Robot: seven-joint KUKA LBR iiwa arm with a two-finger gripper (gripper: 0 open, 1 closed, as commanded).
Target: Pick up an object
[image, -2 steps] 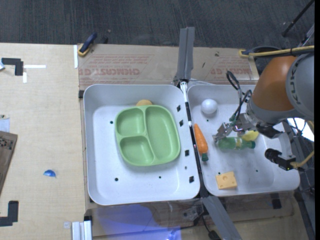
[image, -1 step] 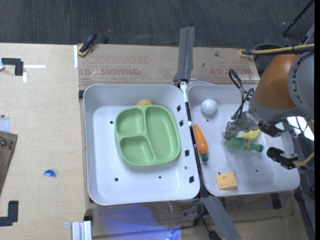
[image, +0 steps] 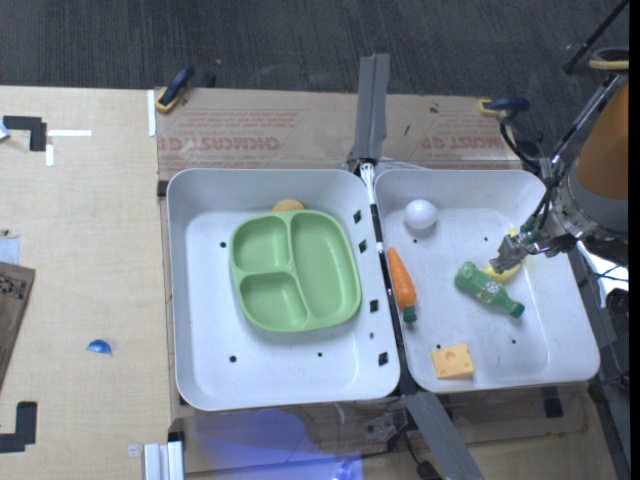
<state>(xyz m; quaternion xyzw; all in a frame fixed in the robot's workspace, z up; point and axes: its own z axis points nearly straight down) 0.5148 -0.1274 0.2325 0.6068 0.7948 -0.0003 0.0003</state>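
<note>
— So, which one is it after? The gripper [image: 522, 245] hangs at about three o'clock in the right bin [image: 560, 368], with something yellow [image: 507, 260] right at its tip.

— My guess is the green bottle [image: 488, 288]. It lies on its side just at seven o'clock from the gripper, cap end pointing toward four o'clock. Whether the fingers are spread or pinched, I can't tell from here; the yellow bit hides them.

— How would that bottle handle?

— It looks like a light plastic toy: stiff, smooth, round, so it may roll or squirt out of a pinch. I'd take it across the fat body, not the thin neck.

— And the others?

— The orange carrot [image: 401, 280] lies tight against the wall at nine o'clock, awkward to reach. The white ball [image: 420, 214] at eleven o'clock would roll away. The yellow cheese block [image: 452, 361], at six o'clock, has flat sides, which should be the easiest grip. The green divided plate [image: 296, 270] sits in the left bin [image: 200, 348], too broad for two fingers.
</note>
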